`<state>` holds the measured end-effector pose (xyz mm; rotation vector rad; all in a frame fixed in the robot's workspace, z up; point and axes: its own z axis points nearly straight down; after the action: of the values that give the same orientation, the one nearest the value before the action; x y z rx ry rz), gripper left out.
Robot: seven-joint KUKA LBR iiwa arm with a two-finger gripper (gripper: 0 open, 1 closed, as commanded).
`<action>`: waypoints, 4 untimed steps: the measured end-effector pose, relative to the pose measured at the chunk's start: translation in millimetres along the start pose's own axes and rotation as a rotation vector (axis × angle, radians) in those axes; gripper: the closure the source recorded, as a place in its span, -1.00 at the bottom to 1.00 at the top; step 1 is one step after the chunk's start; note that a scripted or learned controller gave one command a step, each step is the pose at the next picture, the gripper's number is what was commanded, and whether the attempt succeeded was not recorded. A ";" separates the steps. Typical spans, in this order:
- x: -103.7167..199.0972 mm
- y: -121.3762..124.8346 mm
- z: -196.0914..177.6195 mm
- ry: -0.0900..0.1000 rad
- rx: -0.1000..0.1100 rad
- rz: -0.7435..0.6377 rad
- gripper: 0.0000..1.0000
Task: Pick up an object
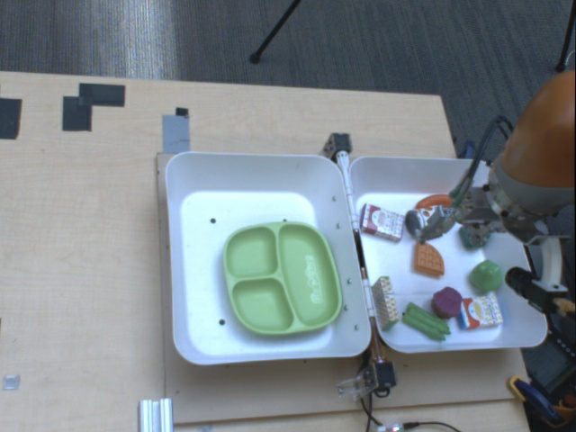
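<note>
— What is sitting in the left white plastic bin point(193, 241)?

— A pale green three-compartment plastic plate point(282, 278) is lying flat there, toward the near right part of the bin floor.

— And the right white bin point(396, 174)?

— Small toys are lying scattered in it. A little white-and-maroon carton point(382, 222) is resting at the far left. An orange waffle-like block point(428, 259) is sitting near the middle, with a purple rounded toy point(446, 301) nearer. A green bean-pod toy point(425, 321) is lying at the near edge, just right of a tan ridged block point(386, 300). A green ball point(486, 275) is sitting to the right, and a small white-red-blue packet point(481, 312) is lying just near of it.

— Where is the tool?

— The grey tool point(435, 224) is hanging low over the far middle of the right bin, just far of the waffle block, with an orange-red toy point(434, 202) partly showing behind it. I cannot tell how its fingers are standing — they are blurring into dark metal.

— The arm?

— The grey-and-orange arm point(540, 156) is reaching in from the right.
</note>
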<state>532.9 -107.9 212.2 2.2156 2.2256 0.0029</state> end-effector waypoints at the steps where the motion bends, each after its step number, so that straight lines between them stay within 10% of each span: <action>1: -2.1 -38.6 109.3 0.000 0.002 0.003 -1.00; 2: 18.5 -44.0 124.9 -0.005 -0.008 0.004 -1.00; 3: 19.4 -41.5 113.6 -0.004 -0.014 0.003 1.00; 4: 19.5 -41.7 113.7 -0.004 -0.014 0.003 -1.00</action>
<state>491.4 -88.5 98.4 2.2099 2.2135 0.0140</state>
